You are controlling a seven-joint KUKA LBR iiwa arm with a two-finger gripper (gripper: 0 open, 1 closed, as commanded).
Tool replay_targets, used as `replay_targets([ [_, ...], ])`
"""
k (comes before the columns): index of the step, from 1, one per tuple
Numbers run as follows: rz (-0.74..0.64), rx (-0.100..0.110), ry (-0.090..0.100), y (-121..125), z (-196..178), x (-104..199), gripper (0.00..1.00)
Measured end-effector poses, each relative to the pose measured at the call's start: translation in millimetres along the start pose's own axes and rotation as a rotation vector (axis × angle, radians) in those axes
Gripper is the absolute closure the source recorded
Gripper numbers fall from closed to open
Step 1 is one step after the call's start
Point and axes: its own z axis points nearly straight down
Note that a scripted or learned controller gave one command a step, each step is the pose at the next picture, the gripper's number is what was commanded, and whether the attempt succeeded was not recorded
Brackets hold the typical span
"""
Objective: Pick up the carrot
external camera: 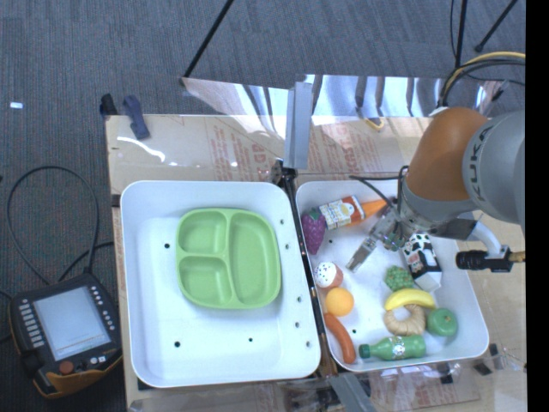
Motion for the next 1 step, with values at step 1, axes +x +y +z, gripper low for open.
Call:
replay_targets([
  [1, -0.052, 0.004, 0.017, 96.3, 106.5, -4.9, 0.0],
])
